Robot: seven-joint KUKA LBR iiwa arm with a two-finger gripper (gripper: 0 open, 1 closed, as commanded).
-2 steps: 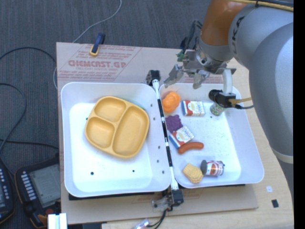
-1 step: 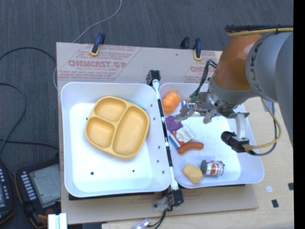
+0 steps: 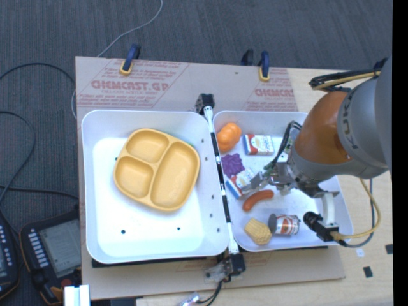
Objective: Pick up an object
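- Two white bins are seen from above on a table; the left bin (image 3: 95, 234) holds a yellow divided plate (image 3: 157, 168).
- The right bin (image 3: 347, 218) holds an orange (image 3: 229, 134), a purple bunch of grapes (image 3: 232, 165), a small carton (image 3: 258, 145), a corn cob (image 3: 257, 231), a can (image 3: 285, 224) and a sausage (image 3: 257, 200).
- The jaws (image 3: 264, 178) are placed low, just above the sausage, which lies below them, its length slanting up toward the right.
- How far the jaws are parted cannot be told; nothing is seen gripped.
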